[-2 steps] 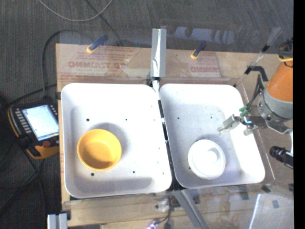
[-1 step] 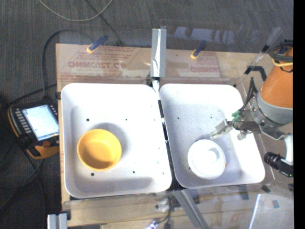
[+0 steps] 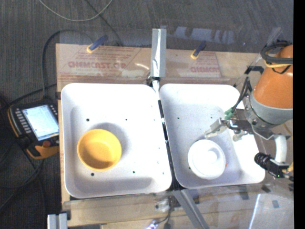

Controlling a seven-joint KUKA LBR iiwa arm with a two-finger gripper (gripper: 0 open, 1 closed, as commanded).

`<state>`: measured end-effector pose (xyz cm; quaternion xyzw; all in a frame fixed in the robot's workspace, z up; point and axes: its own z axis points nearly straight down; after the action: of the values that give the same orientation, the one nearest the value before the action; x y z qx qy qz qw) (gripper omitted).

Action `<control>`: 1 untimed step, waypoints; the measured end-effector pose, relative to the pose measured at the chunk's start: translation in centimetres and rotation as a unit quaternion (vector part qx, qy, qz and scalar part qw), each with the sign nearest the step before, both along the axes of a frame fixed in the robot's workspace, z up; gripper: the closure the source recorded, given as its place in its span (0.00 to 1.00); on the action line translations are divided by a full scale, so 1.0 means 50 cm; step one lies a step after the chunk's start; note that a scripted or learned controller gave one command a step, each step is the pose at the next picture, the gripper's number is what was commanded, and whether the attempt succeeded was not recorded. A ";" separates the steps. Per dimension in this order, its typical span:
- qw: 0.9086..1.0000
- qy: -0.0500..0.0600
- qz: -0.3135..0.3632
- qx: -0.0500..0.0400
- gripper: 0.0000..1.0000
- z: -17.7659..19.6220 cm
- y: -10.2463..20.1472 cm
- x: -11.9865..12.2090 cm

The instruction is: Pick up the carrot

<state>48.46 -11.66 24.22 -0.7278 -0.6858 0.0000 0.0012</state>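
My gripper (image 3: 217, 128) hangs over the right white bin (image 3: 190, 99), near its right side, on the end of the grey arm with the orange band (image 3: 275, 87). It sits just above and to the right of a white bowl (image 3: 206, 159) that rests in the front part of that bin. At this size I cannot make out anything held at its tip.
A yellow bowl (image 3: 99, 149) stands in the front left of the left white bin (image 3: 114, 99). A metal post (image 3: 158, 51) rises behind the seam between the bins. A teach pendant (image 3: 35, 123) lies off the bench to the left.
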 end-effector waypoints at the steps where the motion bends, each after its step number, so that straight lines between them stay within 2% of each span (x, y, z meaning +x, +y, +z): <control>1: 0.986 0.000 -0.168 -0.003 0.00 0.170 -0.162 0.017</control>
<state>49.30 -19.77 32.69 -0.8324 -0.5541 0.0022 -0.0007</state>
